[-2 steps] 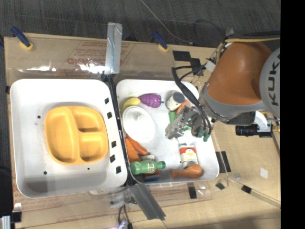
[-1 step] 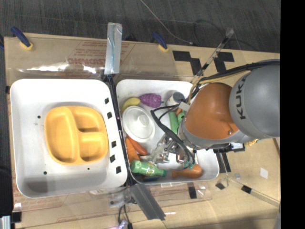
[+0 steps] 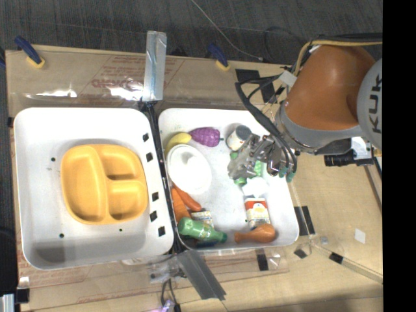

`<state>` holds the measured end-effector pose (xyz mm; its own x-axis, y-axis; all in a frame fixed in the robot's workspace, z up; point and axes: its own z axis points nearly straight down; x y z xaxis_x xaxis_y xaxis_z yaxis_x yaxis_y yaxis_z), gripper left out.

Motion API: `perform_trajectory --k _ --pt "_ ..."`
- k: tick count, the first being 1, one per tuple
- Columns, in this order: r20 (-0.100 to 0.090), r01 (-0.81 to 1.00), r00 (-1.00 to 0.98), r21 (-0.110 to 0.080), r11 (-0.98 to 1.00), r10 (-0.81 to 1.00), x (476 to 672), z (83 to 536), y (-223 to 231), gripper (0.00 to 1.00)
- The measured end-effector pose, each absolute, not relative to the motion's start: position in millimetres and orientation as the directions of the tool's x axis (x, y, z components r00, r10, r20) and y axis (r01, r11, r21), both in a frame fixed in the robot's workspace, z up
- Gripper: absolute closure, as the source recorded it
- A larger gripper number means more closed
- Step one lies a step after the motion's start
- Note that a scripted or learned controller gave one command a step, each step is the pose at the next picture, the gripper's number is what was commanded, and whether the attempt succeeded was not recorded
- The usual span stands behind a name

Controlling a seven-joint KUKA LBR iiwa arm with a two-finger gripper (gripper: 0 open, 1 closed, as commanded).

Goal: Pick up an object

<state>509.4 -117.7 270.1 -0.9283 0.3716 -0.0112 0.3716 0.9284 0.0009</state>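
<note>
Green object lay in right bin near right wall, just under gripper, partly hidden by it. Around: purple grapes and yellow fruit near far edge, white bowl by left wall, carrots, green bottle and orange piece along near edge, small bottle with red label below gripper. Claw state: cannot tell. Left bin carried yellow divided tray. Bins sat on cardboard-covered bench; dark carpet beyond.
</note>
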Motion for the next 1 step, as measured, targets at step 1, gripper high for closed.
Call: perform_trajectory --k 1 --pt "0.001 0.402 -0.916 0.0 0.916 0.402 477.2 247.4 -89.0 1.0"
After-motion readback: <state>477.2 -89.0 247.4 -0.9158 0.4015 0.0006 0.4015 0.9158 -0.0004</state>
